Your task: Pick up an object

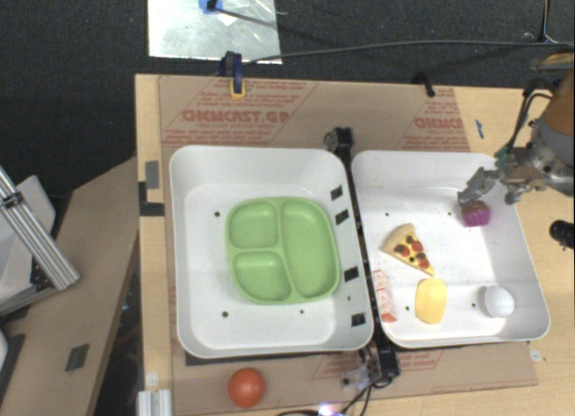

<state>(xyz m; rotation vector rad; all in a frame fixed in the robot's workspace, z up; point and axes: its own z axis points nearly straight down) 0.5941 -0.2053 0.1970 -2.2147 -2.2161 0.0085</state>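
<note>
My gripper [495,191] hangs over the far right part of the right bin [530,266], its two fingers spread apart, so it is open. A small purple block [476,216] lies on the bin floor just below the left fingertip [473,192] and is not between the fingers. A toy pizza slice [411,248] lies mid-bin. In front of it sit a yellow rounded piece [431,301] and a white egg-shaped piece [495,300]. A red and white packet [383,294] rests along the bin's left wall.
The left bin [193,225] holds a green divided plate [281,249]. An orange ball [246,387] sits on the bench in front of the bins. Black clips run along the seam between the bins [350,225].
</note>
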